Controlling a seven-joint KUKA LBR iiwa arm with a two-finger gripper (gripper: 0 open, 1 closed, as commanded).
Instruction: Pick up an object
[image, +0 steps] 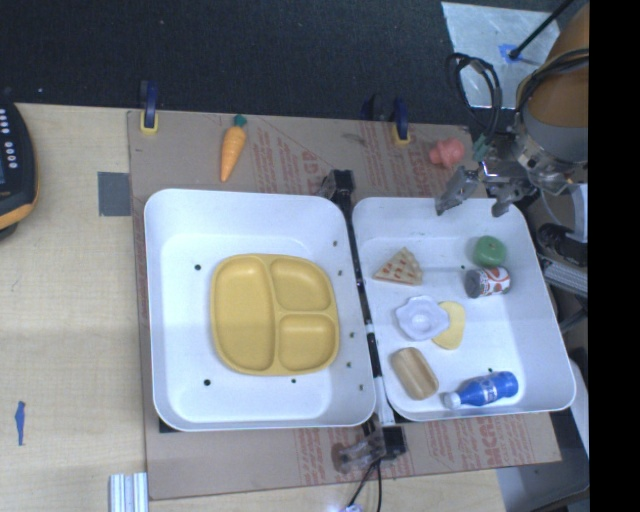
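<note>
Bench: pale wood under a brown cardboard sheet, bearing two shallow white bins side by side.
Landmark: the right bin (372, 300).
Left bin (165, 300): just beside it, with a yellow divided tray (273, 312).
Contents: pizza slice (399, 267), green round piece (489, 250), small can (487, 282), white fried egg (421, 319), yellow wedge (453, 326), bread roll (413, 372), blue bottle (485, 390).
Outside: toy carrot (231, 149) and a pink lump (447, 152) beyond its far rim.
Gripper (478, 198): over its far edge, fingers spread wide, nothing between them.
Key relation: every pickable thing lies toward the near side from the gripper; green piece and can closest.
Judgement: grasp not yet begun.
</note>
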